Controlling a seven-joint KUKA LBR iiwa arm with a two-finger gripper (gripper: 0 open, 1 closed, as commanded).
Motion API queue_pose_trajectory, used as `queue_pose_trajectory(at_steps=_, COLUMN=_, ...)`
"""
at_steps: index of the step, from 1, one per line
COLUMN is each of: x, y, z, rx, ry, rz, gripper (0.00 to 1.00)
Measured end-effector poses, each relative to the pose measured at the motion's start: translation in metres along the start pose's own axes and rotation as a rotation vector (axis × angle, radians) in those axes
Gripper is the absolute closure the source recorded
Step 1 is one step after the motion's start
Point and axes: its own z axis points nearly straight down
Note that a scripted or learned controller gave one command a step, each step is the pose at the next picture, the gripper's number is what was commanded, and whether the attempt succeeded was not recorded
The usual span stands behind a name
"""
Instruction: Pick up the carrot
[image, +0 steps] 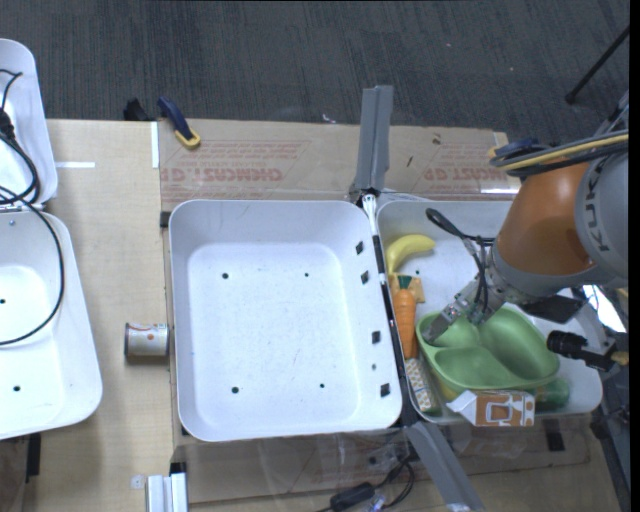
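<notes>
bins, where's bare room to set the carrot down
The left bin has bare floor from wall to wall. The right bin is crowded: banana, carrot, green bowl and small carton packed together, with the gripper over the bowl.

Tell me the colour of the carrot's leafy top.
Green, on the long orange carrot in the right white bin; the camera view shows it.

Two white bins, one carrot, one banana, one green divided dish, one small carton.
</notes>
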Motion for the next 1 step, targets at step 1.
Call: queue_pose_trajectory(at_steps=1, x=-0.0044, y=-0.0017, z=-0.0065, rx=0.002, ry=-0.005, rz=0.006, gripper=1.0)
